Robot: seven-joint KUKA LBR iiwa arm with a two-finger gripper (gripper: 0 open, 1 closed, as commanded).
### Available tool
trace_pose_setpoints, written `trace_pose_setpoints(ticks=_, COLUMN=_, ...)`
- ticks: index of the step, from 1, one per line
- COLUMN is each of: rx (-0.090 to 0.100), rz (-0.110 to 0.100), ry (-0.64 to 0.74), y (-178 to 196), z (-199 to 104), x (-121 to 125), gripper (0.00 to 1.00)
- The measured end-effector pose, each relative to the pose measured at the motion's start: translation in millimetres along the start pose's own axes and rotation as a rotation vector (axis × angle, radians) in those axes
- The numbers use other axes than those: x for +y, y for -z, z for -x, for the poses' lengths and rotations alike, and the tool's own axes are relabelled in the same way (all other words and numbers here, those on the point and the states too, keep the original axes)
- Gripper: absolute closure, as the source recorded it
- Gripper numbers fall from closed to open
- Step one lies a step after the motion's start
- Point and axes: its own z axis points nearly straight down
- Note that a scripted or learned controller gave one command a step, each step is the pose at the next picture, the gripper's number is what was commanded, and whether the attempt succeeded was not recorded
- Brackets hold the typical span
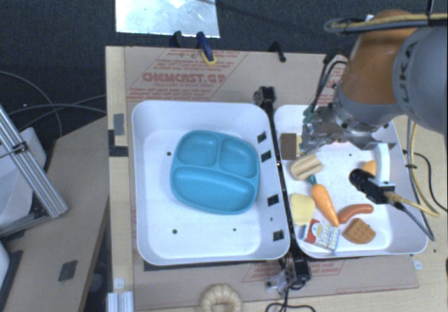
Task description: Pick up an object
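Though the pincer's (313, 137) state is unclear, the left bin (210, 240) holds a blue tray (215, 171), the right bin (404, 228) seemingly toy food (324, 203).

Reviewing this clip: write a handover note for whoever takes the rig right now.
Gripper: over the back-left part of the right bin; no object seen in it.
Things: the right bin holds a bread roll just in front of the gripper, a brown block, a carrot, a yellow piece, a sausage, a waffle and a small carton. The left bin holds a blue divided plate.
Done: no pick evident.
Left: grasp one object and lift it; the roll is probably the nearest target.
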Motion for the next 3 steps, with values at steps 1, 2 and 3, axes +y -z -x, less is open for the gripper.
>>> trace_pose_setpoints(ticks=1, rx=0.0, rz=0.0, ry=-0.001, y=0, z=-60, x=9, gripper=1.0)
trace_pose_setpoints(ticks=2, rx=-0.003, rz=-0.003, ry=-0.01, y=-17, z=-53, x=11, gripper=1.0)
trace_pose_setpoints(ticks=3, rx=-0.002, rz=-0.001, ry=-0.007, y=-13, z=-56, x=22, gripper=1.0)
